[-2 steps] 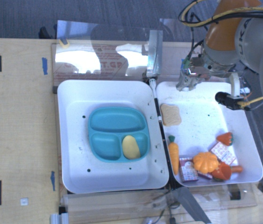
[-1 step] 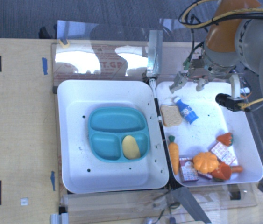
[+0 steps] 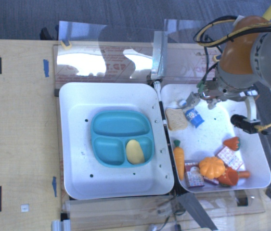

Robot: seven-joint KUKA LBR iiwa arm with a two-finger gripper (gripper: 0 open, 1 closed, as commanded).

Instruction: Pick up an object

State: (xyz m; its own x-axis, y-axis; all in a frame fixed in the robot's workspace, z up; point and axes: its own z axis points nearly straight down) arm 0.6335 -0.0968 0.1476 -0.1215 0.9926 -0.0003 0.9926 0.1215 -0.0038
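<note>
Two bins; gripper (image 3: 193, 101) hangs over right bin (image 3: 260, 153), beside blue carton (image 3: 194, 117) and bread slice (image 3: 176, 119). Finger spread: cannot tell. Centre on carton, descend straight, avoid bread.

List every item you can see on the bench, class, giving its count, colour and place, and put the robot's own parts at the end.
bins: 2, white, side by side
tray: 1, blue, left bin
lemon: 1, yellow, tray's lower right compartment
bread slice: 1, tan, right bin
small carton: 1, blue, beside bread
carrot: 1, orange, right bin's left edge
pumpkin: 1, orange, right bin's bottom
arm: 1, grey and orange, right
pincer: 1, above the carton
</note>
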